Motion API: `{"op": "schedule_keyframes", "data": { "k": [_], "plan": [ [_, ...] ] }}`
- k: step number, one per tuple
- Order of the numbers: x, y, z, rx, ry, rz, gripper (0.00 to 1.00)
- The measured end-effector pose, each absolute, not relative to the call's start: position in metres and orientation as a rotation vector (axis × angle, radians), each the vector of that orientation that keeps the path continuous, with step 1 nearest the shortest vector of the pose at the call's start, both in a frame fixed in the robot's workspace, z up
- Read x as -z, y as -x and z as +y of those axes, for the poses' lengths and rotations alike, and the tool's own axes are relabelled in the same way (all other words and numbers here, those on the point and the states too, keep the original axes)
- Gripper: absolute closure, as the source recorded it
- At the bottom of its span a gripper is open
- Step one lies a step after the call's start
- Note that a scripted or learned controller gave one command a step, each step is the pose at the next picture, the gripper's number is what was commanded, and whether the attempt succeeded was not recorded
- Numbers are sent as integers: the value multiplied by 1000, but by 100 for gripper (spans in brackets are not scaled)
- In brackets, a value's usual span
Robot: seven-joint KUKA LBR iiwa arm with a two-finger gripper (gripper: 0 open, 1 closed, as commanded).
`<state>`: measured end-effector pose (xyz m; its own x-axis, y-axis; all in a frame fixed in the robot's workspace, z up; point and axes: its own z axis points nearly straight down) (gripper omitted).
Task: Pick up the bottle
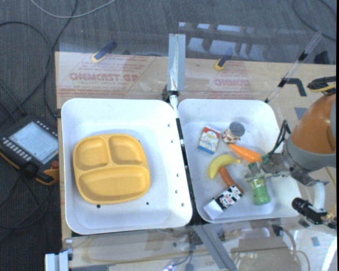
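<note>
Two shallow white bins sit side by side on the bench. The left bin carries a yellow divided tray with three compartments, lying flat around its middle. The right bin holds the small items: a green bottle lies toward its near right part, its cap end pointing to the far side; just left of it are a red-orange stick-shaped item and a small carton with a black-and-white cow pattern, the carton at the near edge of the cluster. A yellow banana curves near the bin's middle, an orange carrot lies just beyond it to the right, a small blue and white box with a red top sits farther left, and a small can with a grey lid stands on the far side of the carrot. The grey arm with its orange band comes in from the right, and its gripper hangs directly over the cap end of the bottle, close to or touching it. The metal of the tool blends with the bottle top, so how wide the gripper stands, and whether it has any hold on the bottle, cannot be told. A teach pendant lies on the floor left of the bench.
</note>
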<state>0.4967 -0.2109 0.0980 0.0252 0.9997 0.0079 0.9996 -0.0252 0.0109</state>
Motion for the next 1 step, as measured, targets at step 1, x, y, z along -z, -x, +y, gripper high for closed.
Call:
{"op": "schedule_keyframes", "data": {
  "k": [1],
  "plan": [
    [-194, -525, -173, 9, -2465, 1952, 100]
  ]
}}
